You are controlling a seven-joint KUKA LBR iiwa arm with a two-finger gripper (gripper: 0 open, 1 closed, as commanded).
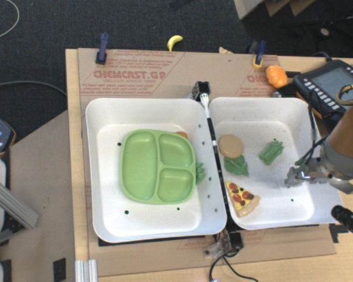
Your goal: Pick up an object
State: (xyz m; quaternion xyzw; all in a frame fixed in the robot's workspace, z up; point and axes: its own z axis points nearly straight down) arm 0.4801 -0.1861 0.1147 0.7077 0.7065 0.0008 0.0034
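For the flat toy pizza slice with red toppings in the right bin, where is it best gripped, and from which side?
The flat toy pizza slice lies flat near the right white bin's front-left corner, close to the wall. Probably best to come straight down and close across the two straight edges near its middle, where it is narrower than at the crust. A sideways approach looks blocked by the bin wall. The gripper sits further right.

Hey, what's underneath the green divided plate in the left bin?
The green divided plate covers much of the left bin. An orange item peeks out at its upper right edge and a green leafy piece at its right side. Whatever else lies under it is hidden.
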